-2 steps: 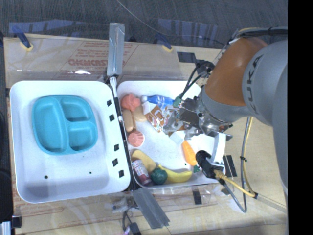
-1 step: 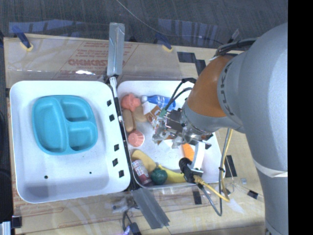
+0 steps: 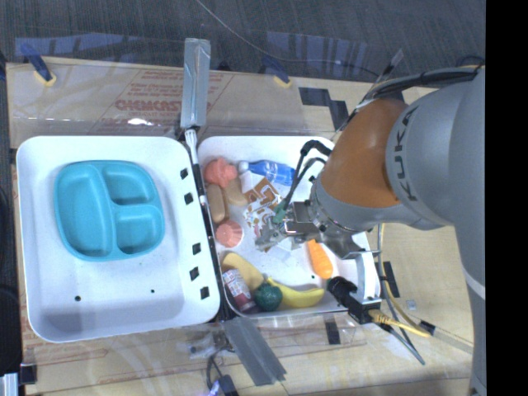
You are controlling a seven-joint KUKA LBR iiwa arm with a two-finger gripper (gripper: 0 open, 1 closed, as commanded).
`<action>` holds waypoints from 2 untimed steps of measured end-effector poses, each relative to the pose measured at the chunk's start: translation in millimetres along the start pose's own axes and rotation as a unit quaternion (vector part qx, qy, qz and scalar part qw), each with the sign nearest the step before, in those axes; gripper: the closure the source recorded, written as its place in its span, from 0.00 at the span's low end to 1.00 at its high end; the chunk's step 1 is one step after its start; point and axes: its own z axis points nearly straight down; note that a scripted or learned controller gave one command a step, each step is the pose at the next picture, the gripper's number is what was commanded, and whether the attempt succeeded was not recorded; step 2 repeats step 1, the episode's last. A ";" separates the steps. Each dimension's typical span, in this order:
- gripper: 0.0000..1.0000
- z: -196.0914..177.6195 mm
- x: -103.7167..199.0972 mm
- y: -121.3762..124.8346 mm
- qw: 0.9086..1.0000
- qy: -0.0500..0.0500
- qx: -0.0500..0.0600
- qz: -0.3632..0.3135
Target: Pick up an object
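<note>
Inspecting the right bin [image 3: 216, 150], I find the pickable goods crowded inside it, with the gripper [image 3: 285, 221] hanging over the bin's middle, just above a crinkled snack wrapper [image 3: 262, 205]. Whether anything sits between the jaws, or how wide they stand, cannot be told from this slant; the wrist hides them.

Handling judgement: the wrapper looks light, thin and slippery, likely to crumple or slide rather than seat firmly; a pinch across a raised fold would serve best. The banana [image 3: 299, 295], at the bin's near edge, appears firm and curved, best taken across its mid-body. The carrot [image 3: 320, 259], just right of the gripper, is narrow and probably stiff, suited to a grasp across its width.

Count within the right bin: one banana, one carrot, one blue-labelled bottle [image 3: 269, 171] at the far side, one small dark-red can [image 3: 236, 287] and one green round item [image 3: 268, 297] beside the banana, two pinkish round pieces [image 3: 219, 172], one tan bread-like roll [image 3: 217, 204]. Some items under the arm are hidden.

The left bin [image 3: 33, 246], beside the right bin, holds one blue divided tray [image 3: 107, 208].
</note>
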 end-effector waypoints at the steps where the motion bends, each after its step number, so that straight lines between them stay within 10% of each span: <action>1: 1.00 -31.2 30.0 28.6 0.999 -0.001 -0.001 -0.053; 2: 1.00 -31.2 30.0 28.6 0.999 -0.001 -0.001 -0.053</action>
